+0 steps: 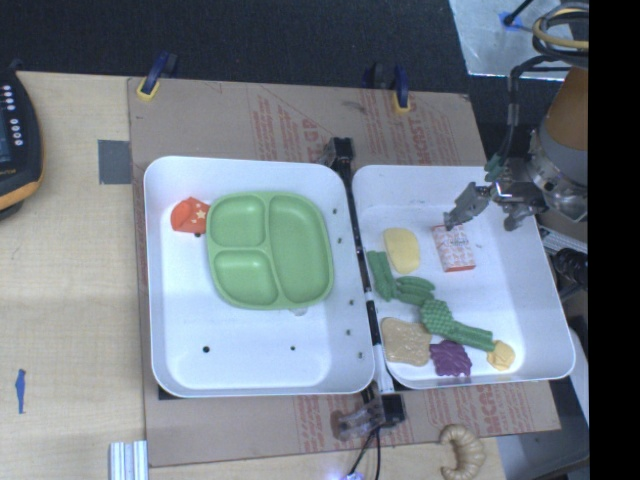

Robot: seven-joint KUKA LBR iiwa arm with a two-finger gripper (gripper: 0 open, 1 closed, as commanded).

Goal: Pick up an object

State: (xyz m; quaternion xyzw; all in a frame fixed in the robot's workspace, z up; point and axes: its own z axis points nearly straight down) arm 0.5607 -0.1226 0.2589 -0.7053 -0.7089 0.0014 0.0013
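The claw (pixel 487 208) hangs over the far part of the right bin (pixel 520 298), its two fingers spread apart and grasping nothing. Just near and left of it lies a small pink-and-white packet (pixel 456 248), flat on the bin floor, its long axis running far to near with the far end closest to the left fingertip; whether they touch is hard to tell.

Left of the packet sits a pale yellow piece (pixel 402 249), with bare white floor between them. To the right of the packet the bin floor is bare out to the right wall, and bare floor also lies near of it.

Along the bin's left and near sides lie a green vegetable toy (pixel 400 284), a knobbly green piece (pixel 450 325) slanting toward the near right, a tan bread-like slice (pixel 405 340), a purple grape cluster (pixel 450 358) and a small yellow item (pixel 501 355).

The left bin (pixel 180 348) holds a green divided plate (pixel 270 248) and a red toy (pixel 189 215) at its left.
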